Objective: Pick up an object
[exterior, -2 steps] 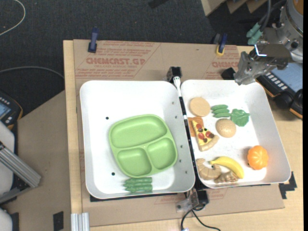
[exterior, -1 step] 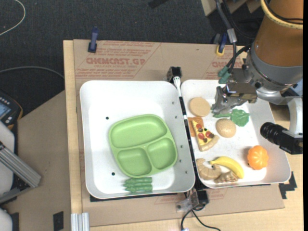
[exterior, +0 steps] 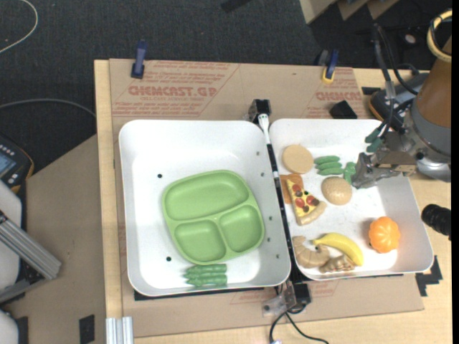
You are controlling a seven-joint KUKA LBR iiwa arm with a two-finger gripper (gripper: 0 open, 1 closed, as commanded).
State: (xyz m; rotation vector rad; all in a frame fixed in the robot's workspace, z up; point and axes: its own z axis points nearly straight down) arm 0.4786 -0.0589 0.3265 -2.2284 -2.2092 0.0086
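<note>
Beside the gripper, in the right bin, sits a tan bun: probably light, smooth plastic, best pinched across its middle. Whether the gripper is apart or together, I cannot tell.

You're looking down on a brown board printed with red lettering, held by 2 clamps, 1 blue, 1 yellow, over dark carpet crossed by a thin pale cable
</note>
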